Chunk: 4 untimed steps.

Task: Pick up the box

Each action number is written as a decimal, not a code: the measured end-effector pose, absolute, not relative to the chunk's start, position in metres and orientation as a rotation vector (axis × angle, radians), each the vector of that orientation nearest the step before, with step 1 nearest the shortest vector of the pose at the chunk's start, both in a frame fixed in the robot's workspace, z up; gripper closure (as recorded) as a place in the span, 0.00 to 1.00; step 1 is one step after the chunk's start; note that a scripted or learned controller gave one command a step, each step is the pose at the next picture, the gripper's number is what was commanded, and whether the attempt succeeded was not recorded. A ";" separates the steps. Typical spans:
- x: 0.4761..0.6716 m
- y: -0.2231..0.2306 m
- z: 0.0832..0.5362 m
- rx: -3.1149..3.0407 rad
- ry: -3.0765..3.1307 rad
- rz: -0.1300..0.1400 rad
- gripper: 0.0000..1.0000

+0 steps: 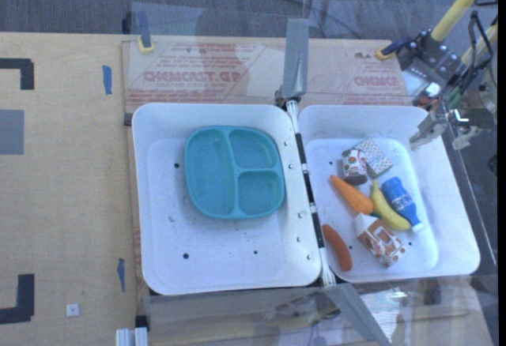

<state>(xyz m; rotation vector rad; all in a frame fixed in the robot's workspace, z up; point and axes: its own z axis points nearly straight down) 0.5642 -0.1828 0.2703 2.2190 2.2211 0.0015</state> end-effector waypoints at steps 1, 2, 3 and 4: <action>0.612 -0.197 0.134 2.162 2.278 0.001 0.00; 0.516 -0.169 0.088 2.291 2.142 0.007 0.00; 0.516 -0.171 0.098 2.295 2.134 0.011 1.00; 0.524 -0.125 0.168 2.252 2.190 0.001 1.00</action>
